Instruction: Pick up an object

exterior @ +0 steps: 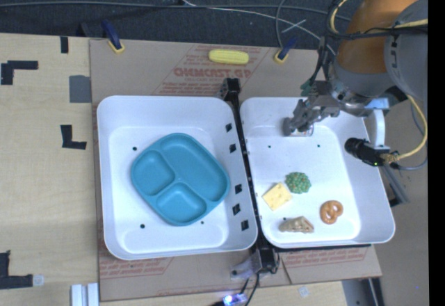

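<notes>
Arm: the grey arm (389, 40) with its orange band reaches in from the right, its wrist over the far part of the right bin.
Gripper: the gripper (297, 125) hangs low near the far left corner of the right bin (368, 186); nothing lies under it but bare white floor.
Fingers: they point down and look dark and close together; whether they are spread or pressed shut cannot be told from this slant; no object shows between them.
Right bin contents: a green broccoli floret (298, 182) sits near the middle; a yellow cheese wedge (277, 196) lies just beside it to the left; a pretzel (332, 211) lies nearer the right wall; a tan lumpy piece (297, 225) lies by the near wall; all are well apart from the gripper.
Left bin: the left bin (115, 158) carries a blue divided tray (179, 178), lying flat.
Worktop: a yellow banana-like toy (229, 56) lies on the cardboard beyond the bins.
</notes>
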`<state>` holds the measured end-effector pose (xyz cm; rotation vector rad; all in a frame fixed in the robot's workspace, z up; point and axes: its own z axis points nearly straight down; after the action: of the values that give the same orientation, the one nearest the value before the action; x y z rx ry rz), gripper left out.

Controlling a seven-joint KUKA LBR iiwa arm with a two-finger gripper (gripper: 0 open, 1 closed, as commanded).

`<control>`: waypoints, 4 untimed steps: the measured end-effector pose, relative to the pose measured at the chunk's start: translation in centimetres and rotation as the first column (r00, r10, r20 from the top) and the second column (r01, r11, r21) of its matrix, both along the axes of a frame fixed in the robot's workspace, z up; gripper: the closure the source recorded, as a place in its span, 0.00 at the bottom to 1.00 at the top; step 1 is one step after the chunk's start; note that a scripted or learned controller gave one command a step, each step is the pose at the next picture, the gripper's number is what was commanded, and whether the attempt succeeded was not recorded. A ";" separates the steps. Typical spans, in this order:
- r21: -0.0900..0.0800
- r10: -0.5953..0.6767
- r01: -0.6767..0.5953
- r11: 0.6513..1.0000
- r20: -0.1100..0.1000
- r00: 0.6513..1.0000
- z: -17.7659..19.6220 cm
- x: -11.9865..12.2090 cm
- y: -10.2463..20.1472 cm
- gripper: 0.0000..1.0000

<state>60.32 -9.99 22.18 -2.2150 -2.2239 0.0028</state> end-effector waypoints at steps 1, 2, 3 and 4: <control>0.000 0.001 -0.001 1.000 0.000 1.000 -0.6 -1.0 4.8 1.00; 0.000 0.001 -0.001 1.000 -0.001 1.000 -1.3 -3.0 9.1 1.00; 0.001 0.002 -0.002 1.000 -0.001 1.000 -1.5 -5.7 14.5 1.00; 0.001 0.002 -0.002 1.000 0.000 1.000 -0.1 -8.1 18.8 1.00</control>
<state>52.25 8.81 22.04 -2.2122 -2.2262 0.0014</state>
